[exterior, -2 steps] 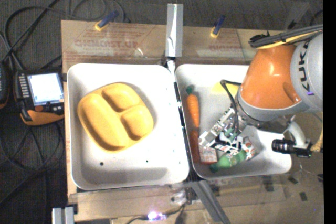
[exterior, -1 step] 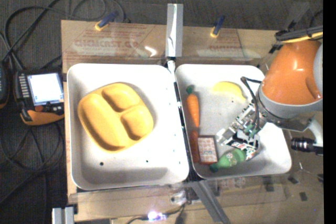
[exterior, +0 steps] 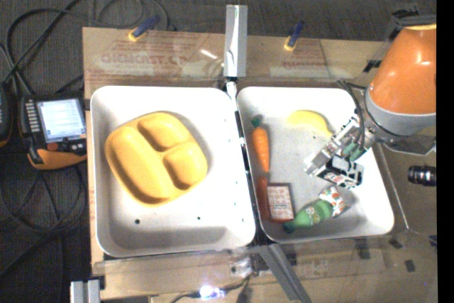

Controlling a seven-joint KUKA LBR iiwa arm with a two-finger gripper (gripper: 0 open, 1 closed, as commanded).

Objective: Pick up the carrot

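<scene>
- Two shallow white bins sit side by side on the bench: the left bin (exterior: 106, 223) and the right bin (exterior: 376, 213).
- A yellow divided plate (exterior: 157, 156) with three compartments lies in the left bin, turned at a slant.
- The carrot (exterior: 261, 145), orange with a green top pointing toward the far edge, lies in the right bin along its left wall, lengthwise.
- Just in front of the carrot is a small red-brown packet (exterior: 278, 201); beside that lies a green bottle (exterior: 316, 213) tipped on its side.
- A yellow banana (exterior: 311, 120) rests near the far wall of the right bin.
- The gripper (exterior: 333, 165) hangs over the right half of that bin, well apart from the carrot; its fingers seem slightly parted with nothing between them, though the view is cluttered there.
</scene>
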